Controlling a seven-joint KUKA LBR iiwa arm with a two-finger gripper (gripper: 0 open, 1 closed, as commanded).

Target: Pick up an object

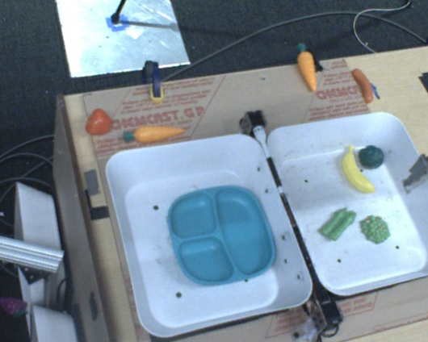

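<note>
The left shallow white bin [137,220] holds a blue plastic divided plate [220,234]. In the right shallow white bin [425,252] lie a green bean pod [336,224], a yellow plastic banana [353,171] touching a dark teal round toy [371,156], and a bumpy green broccoli piece [374,229]. At that bin's right rim hangs the grey gripper [418,174]; whether it is parted or closed cannot be told, and nothing visible sits in it.

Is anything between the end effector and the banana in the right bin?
Nothing visible. The end effector sits at the right bin's right edge; the banana lies to its left, with a dark green piece touching its upper end.
</note>
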